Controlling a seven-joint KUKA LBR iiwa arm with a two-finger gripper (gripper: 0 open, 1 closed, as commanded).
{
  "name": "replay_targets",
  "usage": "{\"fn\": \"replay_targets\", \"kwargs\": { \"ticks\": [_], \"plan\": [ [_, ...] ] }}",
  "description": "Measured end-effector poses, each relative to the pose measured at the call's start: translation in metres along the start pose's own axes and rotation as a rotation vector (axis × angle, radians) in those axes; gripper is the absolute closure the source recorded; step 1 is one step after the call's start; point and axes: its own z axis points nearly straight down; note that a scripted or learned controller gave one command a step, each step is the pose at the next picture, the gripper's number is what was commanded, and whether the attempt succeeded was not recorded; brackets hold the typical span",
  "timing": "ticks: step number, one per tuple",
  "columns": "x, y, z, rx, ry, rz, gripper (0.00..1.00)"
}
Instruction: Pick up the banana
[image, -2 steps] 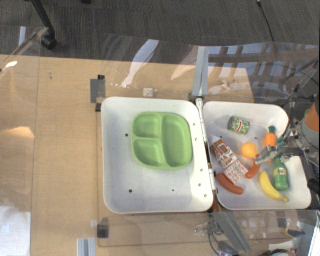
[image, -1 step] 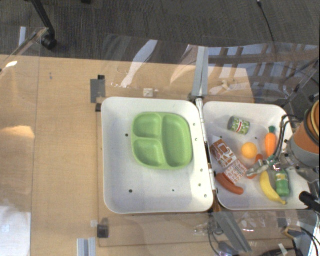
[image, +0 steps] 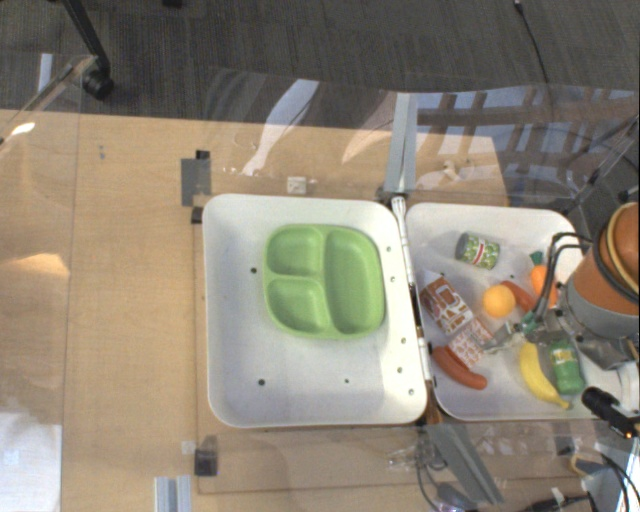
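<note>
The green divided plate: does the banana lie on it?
No, the banana lies in the right bin, while the green divided plate sits in the left bin.

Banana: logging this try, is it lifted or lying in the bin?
Lying in the bin. The banana rests flat on the right bin's floor beside a green bottle.

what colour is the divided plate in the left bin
Light green, plain with no pattern. The divided plate shows clearly in the camera view.
</note>
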Motion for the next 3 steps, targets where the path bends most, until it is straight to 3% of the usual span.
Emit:
{"fn": "replay_targets", "kwargs": {
  "ticks": [1,2,3],
  "plan": [
    [0.0,0.004,-0.012,-0.007,-0.001,-0.004,1.0],
    [0.025,0.084,-0.1,0.022,0.012,-0.169,1.0],
    [0.025,0.084,-0.1,0.022,0.012,-0.169,0.0]
  ]
}}
